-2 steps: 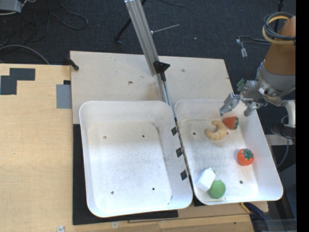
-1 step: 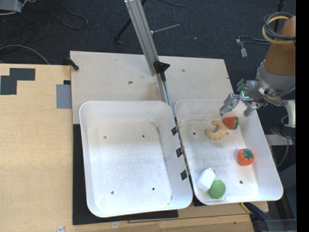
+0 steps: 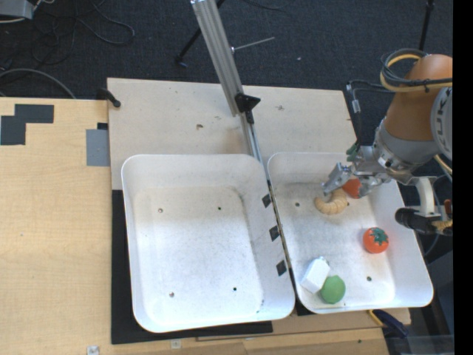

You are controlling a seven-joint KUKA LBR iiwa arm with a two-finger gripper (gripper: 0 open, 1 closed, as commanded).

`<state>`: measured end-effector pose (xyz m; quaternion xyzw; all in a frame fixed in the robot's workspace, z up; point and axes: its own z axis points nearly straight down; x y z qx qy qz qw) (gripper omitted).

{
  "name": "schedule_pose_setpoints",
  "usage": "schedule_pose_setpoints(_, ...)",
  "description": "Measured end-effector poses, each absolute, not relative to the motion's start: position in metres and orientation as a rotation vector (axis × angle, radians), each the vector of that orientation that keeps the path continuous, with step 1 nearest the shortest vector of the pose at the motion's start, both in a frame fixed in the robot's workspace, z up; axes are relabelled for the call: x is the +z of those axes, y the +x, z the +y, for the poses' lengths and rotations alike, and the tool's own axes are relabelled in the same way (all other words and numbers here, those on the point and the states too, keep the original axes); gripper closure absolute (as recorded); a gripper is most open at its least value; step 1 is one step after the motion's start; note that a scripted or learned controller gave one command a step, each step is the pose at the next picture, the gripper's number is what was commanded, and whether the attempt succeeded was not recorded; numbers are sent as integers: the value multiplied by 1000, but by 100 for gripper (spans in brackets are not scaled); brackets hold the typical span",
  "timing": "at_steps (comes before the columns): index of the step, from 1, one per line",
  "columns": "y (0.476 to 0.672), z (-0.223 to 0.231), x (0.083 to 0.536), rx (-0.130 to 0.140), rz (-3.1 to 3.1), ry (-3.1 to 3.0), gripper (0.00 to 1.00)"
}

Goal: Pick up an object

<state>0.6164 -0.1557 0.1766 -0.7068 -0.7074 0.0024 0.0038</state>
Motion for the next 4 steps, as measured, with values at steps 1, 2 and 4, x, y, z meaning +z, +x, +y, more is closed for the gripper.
schedule_pose_setpoints(1, 612, -152, 113, 8, -2215, -2216, 0)
schedule_pose_setpoints(2, 611, -151, 90, 4, -2216, -2222, 0)
schedule_pose_setpoints(4, 613, -149, 164, -4, -2225, -2222, 100)
